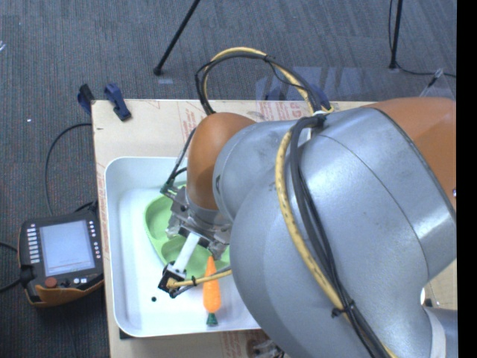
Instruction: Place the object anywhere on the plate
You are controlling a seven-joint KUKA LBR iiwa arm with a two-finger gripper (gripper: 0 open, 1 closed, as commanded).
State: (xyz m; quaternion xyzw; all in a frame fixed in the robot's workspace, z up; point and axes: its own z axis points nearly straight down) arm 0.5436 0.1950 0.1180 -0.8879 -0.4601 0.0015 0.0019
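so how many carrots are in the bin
1. The carrot lies in the white bin, toward the bottom of the view, just below the green plate. The arm covers much of the bin, so others may be hidden.

Bench (149, 129): flat tan board top with faint red print along its far edge. One shallow white bin (113, 230) with rounded corners sits directly on the board at the left. Its left wall runs close to the bench's left edge. A bare strip of board shows between the bin and the far edge. A blue clamp (117, 103) is at the far-left corner, with a black clamp (86, 95) just beside it. The robot arm hides the right part of the bench.
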